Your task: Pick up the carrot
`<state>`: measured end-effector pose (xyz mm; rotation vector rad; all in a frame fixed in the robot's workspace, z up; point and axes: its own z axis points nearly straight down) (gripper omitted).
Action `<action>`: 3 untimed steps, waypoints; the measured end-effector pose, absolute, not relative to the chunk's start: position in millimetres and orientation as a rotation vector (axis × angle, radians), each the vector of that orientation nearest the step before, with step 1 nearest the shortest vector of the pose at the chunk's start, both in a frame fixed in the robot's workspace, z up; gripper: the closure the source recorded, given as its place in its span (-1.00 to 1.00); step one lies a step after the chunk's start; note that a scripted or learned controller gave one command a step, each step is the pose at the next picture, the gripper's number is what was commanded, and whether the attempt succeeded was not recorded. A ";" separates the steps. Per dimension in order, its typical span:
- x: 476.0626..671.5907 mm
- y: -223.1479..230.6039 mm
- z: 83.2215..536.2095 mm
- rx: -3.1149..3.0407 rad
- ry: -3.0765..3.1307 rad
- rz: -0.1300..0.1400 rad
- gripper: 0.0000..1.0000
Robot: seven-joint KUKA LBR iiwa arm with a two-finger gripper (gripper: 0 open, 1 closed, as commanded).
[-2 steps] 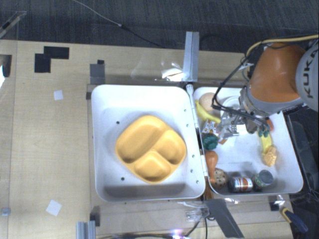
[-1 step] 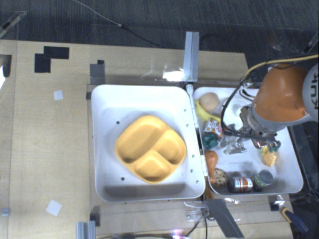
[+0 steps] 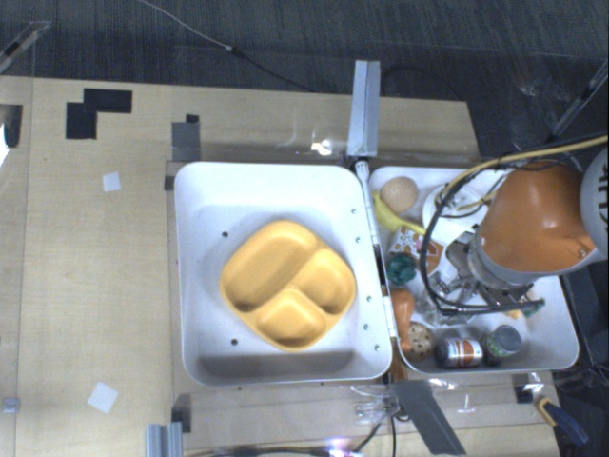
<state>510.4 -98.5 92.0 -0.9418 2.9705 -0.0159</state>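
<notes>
From my remote station I see the carrot (image 3: 403, 308) lying ungrasped at the left wall of the right bin (image 3: 569, 346), the arm (image 3: 533, 219) poised above that bin, grip state indeterminable, so the pick remains outstanding

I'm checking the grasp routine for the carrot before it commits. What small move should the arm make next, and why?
Probably a short shift toward the left wall of the right bin. The carrot lies against that wall, between a teal item above it and a cookie below, while the arm's wrist hangs over the bin's middle, right of the carrot. The fingers are hidden under it.
</notes>
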 end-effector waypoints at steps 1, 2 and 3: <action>529.3 -178.8 90.7 -1.433 2.780 -0.021 1.00; 502.2 -206.3 124.2 -1.891 2.500 -0.010 1.00; 496.0 -204.7 89.6 -2.267 2.162 -0.017 1.00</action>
